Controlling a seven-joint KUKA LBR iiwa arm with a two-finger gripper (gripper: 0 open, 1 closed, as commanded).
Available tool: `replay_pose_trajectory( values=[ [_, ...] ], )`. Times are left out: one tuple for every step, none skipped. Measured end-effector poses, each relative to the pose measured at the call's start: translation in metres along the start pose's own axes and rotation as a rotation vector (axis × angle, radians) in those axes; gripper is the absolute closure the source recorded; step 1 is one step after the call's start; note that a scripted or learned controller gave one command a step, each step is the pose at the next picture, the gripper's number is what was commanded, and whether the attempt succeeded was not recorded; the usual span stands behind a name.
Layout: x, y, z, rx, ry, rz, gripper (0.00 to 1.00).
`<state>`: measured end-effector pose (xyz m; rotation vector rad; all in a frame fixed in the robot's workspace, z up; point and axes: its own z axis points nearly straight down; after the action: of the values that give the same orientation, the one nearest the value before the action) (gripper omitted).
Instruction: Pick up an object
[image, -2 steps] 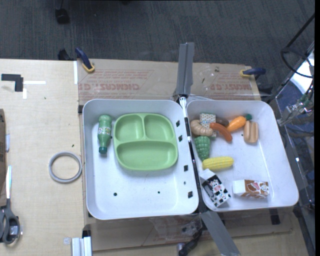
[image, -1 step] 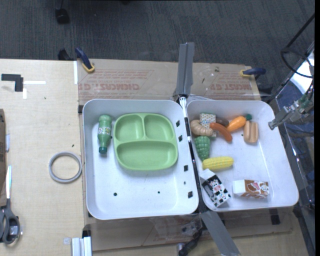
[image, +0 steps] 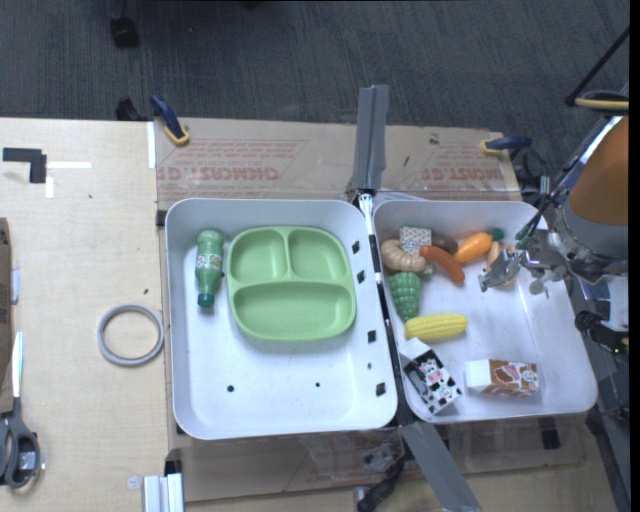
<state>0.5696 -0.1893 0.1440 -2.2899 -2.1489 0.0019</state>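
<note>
Claw (image: 503, 270) hangs low over the back right part of the right bin (image: 560, 350), close to the toy food piled there. I cannot tell how it is set, because it looks small and blurry.

Just beside the claw sits an orange carrot (image: 474, 245), and next to that a red-orange sausage (image: 443, 263). A tan bread roll (image: 402, 257) and a small patterned block (image: 415, 238) lie by the bin's left wall. Below them is a green bumpy toy (image: 405, 293), and then a yellow corn cob (image: 436, 325). Near the front of the bin lie a black and white cow carton (image: 432, 382) and a small brown and white box (image: 503, 376), a bit apart from each other.

In the left bin (image: 280, 400) rests a green tray (image: 291, 281) with three parts. A green bottle (image: 208, 267) lies just beside it on the left.

On the bench (image: 70, 260) outside the bins lie a ring of tape (image: 130, 333) and some scissors (image: 18, 445).
</note>
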Motion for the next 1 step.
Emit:
replay_pose_trajectory(
  values=[
    [0.0057,0.0434,0.0528,0.001,0.004,0.098,0.0]
  ],
)
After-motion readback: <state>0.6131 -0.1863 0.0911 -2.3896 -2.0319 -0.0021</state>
